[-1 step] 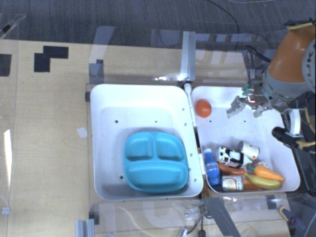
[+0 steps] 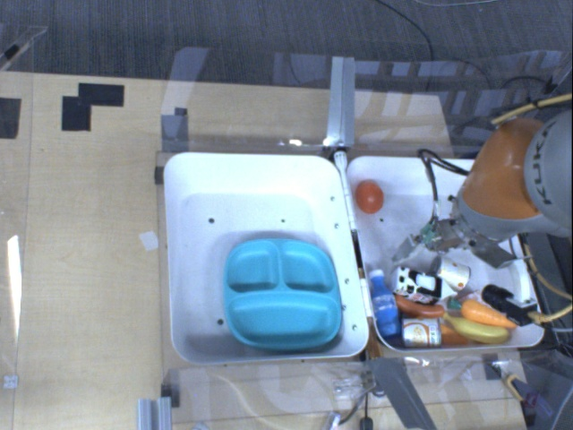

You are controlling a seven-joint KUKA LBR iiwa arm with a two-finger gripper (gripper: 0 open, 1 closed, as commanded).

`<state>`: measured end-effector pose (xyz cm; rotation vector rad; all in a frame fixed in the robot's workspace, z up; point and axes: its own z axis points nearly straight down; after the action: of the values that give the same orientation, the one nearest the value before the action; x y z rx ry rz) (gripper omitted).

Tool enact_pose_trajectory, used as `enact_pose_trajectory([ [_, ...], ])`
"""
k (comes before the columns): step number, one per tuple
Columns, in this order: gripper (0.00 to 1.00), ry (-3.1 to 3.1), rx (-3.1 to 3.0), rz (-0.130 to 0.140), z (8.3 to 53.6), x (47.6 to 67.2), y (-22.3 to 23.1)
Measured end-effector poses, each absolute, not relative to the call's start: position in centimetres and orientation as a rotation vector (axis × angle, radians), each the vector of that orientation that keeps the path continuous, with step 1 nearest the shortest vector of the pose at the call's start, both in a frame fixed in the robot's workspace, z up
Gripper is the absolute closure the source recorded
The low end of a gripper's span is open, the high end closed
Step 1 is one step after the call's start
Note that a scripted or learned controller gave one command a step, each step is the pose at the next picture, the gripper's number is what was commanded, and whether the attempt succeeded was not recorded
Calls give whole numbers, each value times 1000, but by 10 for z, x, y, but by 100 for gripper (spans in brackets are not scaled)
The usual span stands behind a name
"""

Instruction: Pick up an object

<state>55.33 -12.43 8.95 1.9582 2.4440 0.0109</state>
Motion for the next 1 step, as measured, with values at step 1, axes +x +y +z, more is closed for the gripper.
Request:
enact_pose_trajectory([
  [1,100,2445,1950,19,102,556,-122],
])
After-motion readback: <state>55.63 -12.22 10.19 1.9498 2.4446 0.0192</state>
